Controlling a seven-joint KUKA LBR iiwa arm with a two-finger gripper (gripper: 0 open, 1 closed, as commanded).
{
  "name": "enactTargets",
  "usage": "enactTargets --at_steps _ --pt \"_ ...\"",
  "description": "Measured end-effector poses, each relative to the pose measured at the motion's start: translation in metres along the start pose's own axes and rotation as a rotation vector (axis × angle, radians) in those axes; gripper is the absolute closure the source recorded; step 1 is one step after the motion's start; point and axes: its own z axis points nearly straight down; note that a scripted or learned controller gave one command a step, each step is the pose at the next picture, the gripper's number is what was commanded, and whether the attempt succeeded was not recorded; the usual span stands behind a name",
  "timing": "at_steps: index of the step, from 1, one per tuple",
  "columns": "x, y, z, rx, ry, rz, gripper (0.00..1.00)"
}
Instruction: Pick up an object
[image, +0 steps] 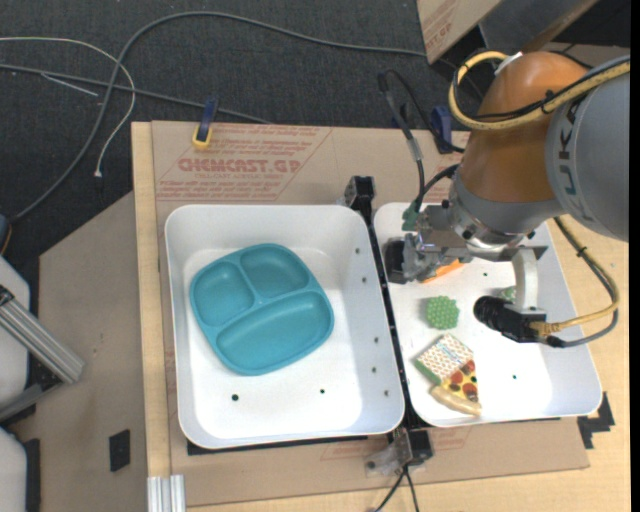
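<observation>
My gripper (425, 256) is low over the far left corner of the right bin (560, 390), under the arm's orange band. An orange object (448, 268) pokes out right beside the gripper, partly hidden by it; I cannot tell whether it is gripped. A green knobbly object (441, 312) lies just in front of the gripper, apart from it. A toy pizza slice (452, 372) lies near the bin's front edge.
The left bin (200, 400) holds a blue divided plate (262, 306) in its middle. A black clamp (359, 190) sits at the far end of the wall between the bins. Cables run across the dark floor behind the bench.
</observation>
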Motion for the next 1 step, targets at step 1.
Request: enactTargets --at_steps 1 --pt "0.0595 0.0150 0.0079 0.001 0.000 0.001 1.00"
